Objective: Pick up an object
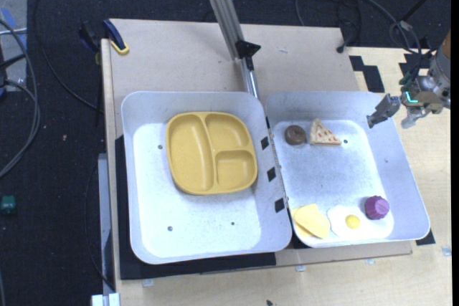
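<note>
Gripper (396, 112) hangs over the right bin's (401, 175) far right rim. You see its fingers spread, gripping nothing.

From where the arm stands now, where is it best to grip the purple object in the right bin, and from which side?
Probably from straight above, fingers closing across the sides of the purple object. It looks small, rounded and upright, with free floor around it; the fried egg lies close on its left. The gripper hovers open at the right bin's far right edge.

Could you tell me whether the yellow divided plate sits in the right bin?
No, the yellow divided plate lies in the left bin.
</note>
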Motion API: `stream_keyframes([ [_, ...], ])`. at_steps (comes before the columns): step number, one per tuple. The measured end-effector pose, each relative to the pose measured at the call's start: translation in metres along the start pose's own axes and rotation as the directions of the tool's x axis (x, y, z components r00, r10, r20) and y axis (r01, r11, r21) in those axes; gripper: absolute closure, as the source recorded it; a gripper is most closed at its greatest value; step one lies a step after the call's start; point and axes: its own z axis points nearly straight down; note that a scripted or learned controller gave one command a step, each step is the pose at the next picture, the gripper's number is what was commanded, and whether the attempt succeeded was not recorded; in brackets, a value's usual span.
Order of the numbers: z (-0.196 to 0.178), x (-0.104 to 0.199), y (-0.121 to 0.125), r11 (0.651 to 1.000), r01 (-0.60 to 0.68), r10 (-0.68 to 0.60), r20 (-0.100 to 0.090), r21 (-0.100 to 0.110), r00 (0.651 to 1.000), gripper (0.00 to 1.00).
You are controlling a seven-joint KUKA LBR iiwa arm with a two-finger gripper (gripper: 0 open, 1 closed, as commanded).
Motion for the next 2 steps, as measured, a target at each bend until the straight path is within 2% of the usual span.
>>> stream_keyframes([
  [1,-0.001,0.0,0.0,1.0,0.0,0.0,0.0,-0.001,1.0,0.0],
  [2,0.053,0.01,0.005,1.0,0.003,-0.003,-0.001,0.003,1.0,0.0],
])
